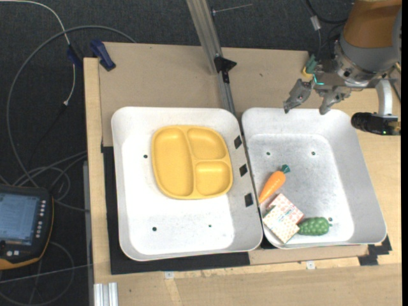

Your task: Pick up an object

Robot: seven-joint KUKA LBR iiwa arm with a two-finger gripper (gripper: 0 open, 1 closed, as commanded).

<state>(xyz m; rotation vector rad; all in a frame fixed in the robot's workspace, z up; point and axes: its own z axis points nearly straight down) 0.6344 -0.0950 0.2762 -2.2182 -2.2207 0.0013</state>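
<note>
Presently, going left to right: a handheld screen unit [22, 225] lies on the dark floor at the far left, with thin cables [48, 75] looping above it. A blue clamp [102, 55] sits at the bench's upper-left corner.

Left bin [134, 234]: holds a yellow divided plate [191, 161] with three compartments, lying flat in the upper half of the bin. Nothing rests in the compartments.

A metal post [204, 24] crosses the bench top between the bins.

Right bin [357, 164]: three things grouped near its lower-left corner. A carrot [273, 185], orange with a green top, lies tilted, tip pointing down-left. Just below it, a small patterned box [282, 217], touching or nearly touching the carrot's tip. Just right of the box, a green bumpy vegetable [313, 226], against the box's edge.

Gripper [310, 105]: above the upper rim of the right bin, well apart from all three things. Fingers [294, 99] spread wide, nothing between them. Grey arm [370, 24] with orange band enters from the upper right.
</note>
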